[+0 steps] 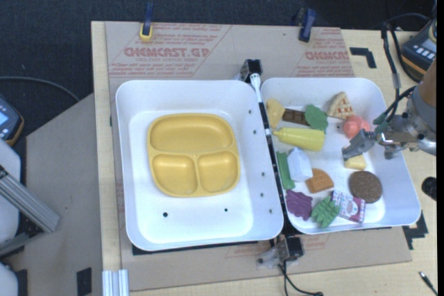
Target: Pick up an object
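Toys for the picking lay heaped in the right bin (399, 208), presumably gathered there so the arm, coming in from that side, could reach any of them; which one was the target could not be judged. The gripper (361, 147) hung low over the right part of that bin, between an orange-red ball (355, 126) toward the bin's far rim and a small yellow block (356, 163) toward its near rim, probably lining up on one of them. Whether it was spread or closed could not be made out, and nothing showed between its tips. Counted within that bin: one yellow corn-like piece (300, 138), one waffle wedge (340, 106), one brown round cookie (365, 186), one purple cluster (300, 204), one pink packet (349, 206), and about three green pieces, though the crowding made that count uncertain. Left of that bin sat the second bin (132, 149), holding a single yellow divided plate (192, 153) with three compartments, likely the place for drop-offs.
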`<move>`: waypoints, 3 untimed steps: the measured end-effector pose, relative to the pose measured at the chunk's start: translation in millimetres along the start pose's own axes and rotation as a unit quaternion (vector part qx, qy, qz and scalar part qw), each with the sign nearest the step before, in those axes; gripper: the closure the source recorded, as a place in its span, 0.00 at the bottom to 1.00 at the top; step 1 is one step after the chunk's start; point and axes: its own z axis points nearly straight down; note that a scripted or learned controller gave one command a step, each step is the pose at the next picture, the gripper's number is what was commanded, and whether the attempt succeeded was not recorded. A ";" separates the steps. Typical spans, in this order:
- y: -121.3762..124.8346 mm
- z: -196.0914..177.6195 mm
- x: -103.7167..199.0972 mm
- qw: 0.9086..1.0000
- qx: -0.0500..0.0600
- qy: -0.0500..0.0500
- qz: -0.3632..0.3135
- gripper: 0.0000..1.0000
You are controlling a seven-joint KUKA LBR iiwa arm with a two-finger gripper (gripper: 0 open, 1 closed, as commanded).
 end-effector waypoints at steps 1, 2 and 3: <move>-6.3 45.5 -3.6 1.000 0.001 0.000 0.000 0.00; 1.9 104.0 -0.5 1.000 0.001 0.000 0.000 0.00; 5.0 148.3 0.9 1.000 -0.004 0.002 0.000 0.00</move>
